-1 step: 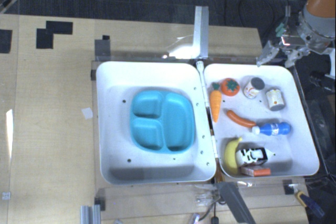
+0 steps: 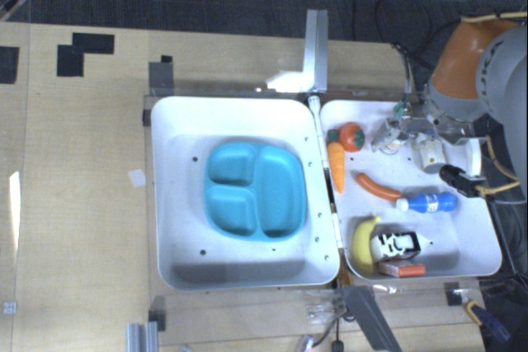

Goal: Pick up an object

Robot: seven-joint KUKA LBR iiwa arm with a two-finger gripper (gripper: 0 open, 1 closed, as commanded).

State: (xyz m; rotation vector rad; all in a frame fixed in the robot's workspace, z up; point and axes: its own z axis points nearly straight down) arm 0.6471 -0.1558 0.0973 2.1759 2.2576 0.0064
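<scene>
The right bin holds several objects. A red tomato lies at its back left, with an orange carrot just in front of it. An orange sausage lies mid-bin, and a blue bottle lies on its side to the right of it. At the front are a yellow banana, a black-and-white toy and a small red box. My gripper hangs low over the back of this bin, right of the tomato and behind the sausage. Nothing shows in its grasp.
The left bin holds a blue divided plate. A metal post stands behind the wall between the bins. The grey arm with its orange band reaches in over the right bin's back right corner. Cables trail beside it.
</scene>
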